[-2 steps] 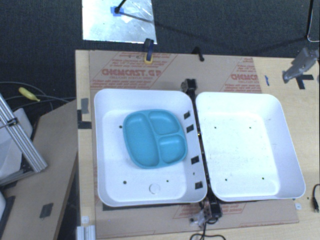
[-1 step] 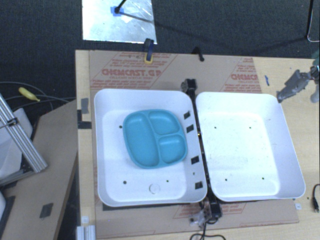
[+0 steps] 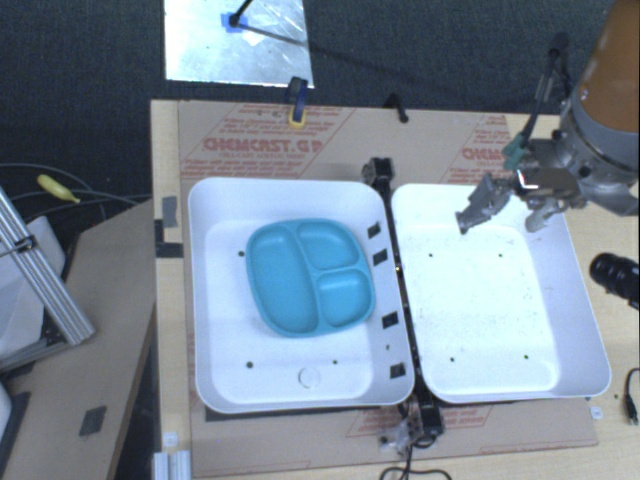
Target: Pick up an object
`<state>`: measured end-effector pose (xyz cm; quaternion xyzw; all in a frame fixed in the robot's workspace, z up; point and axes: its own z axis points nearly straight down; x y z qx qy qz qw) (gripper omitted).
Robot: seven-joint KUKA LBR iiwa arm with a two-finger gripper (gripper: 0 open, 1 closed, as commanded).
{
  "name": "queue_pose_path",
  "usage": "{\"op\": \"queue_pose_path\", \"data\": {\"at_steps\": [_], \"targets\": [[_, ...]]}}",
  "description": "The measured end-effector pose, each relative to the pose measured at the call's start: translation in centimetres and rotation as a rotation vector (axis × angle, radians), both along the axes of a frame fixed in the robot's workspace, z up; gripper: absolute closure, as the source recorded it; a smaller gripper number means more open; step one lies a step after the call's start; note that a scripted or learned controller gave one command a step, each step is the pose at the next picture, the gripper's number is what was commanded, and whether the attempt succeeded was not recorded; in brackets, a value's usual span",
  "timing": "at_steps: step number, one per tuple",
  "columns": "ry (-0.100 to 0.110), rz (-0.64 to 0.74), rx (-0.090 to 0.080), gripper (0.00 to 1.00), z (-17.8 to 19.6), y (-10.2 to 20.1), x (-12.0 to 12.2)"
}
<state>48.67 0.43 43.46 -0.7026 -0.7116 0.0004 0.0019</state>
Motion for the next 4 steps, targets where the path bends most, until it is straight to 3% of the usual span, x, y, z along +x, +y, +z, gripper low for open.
{"op": "queue_pose_path", "data": {"at_steps": [1, 2, 3, 4], "targets": [[0.004, -0.005, -0.002, 0.00, -8.9, 3.4, -0.1], [-0.009, -0.009, -0.001, 1.00, -7.3, 3.2, 0.1], [-0.008, -0.005, 0.000, 1.00, -4.1, 7.9, 0.0], [-0.011, -0.016, -0.002, 1.00, 0.5, 3.3, 0.0]]}}
